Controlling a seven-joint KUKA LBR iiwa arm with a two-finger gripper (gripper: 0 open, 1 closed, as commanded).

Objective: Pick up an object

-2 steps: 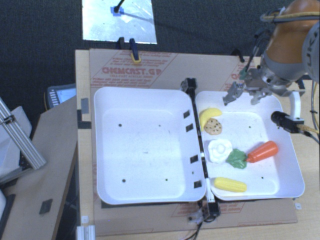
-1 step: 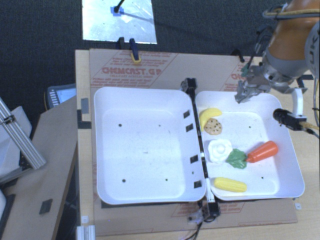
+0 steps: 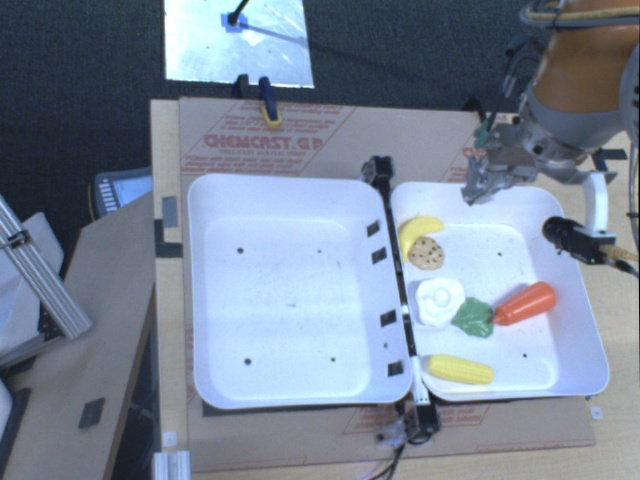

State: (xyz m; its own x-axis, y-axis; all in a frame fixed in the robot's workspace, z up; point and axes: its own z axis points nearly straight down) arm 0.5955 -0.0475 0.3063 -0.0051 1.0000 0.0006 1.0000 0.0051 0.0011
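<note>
The hand point(image 3: 480, 190) is hanging over the far rim of the right bin point(image 3: 575, 363), and I cannot tell whether it is released or clenched; nothing is showing in it. The toys are lying in the bin below and nearer than the hand: a banana point(image 3: 419, 232) touching a cookie point(image 3: 427, 255), then a fried egg point(image 3: 437, 301), a green leafy piece point(image 3: 473, 317) joined to a carrot point(image 3: 525, 304), and a corn cob point(image 3: 459, 370) farthest from it. The left bin point(image 3: 290, 298) is sitting well off to the hand's side on the table point(image 3: 120, 298).
</note>
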